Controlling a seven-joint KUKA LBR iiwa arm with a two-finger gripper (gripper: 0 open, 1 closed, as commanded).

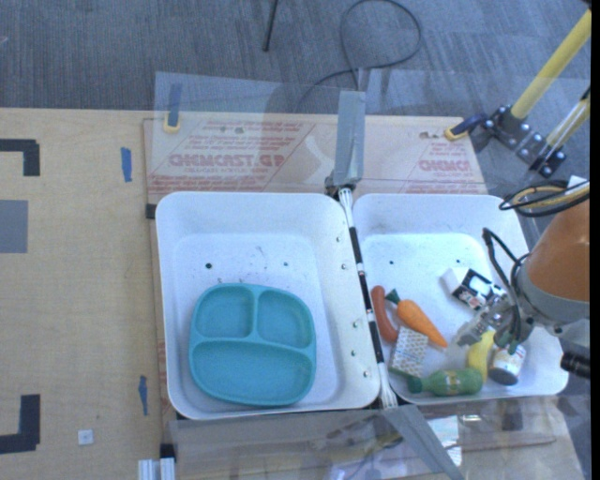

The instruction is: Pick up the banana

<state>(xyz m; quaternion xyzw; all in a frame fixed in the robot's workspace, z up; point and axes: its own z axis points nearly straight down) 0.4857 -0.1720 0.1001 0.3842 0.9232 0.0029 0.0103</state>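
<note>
Gripper down at the right bin's five o'clock, on the banana | grip: couldn't tell | risk: green bottle crowding could spoil the pinch.

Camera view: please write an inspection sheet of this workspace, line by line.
Surface: wooden bench bearing two white bins, the left bin and the right bin.
Job's things: banana in the right bin, under the claw.
Clutter: teal divided plate in the left bin; carrot, sausage, green bottle and a grater in the right bin.
Grippers: claw low over the banana; fingers unclear.
Cables: black cable on the floor; black wires by the arm.
Surroundings: grey carpet, yellow poles.
</note>
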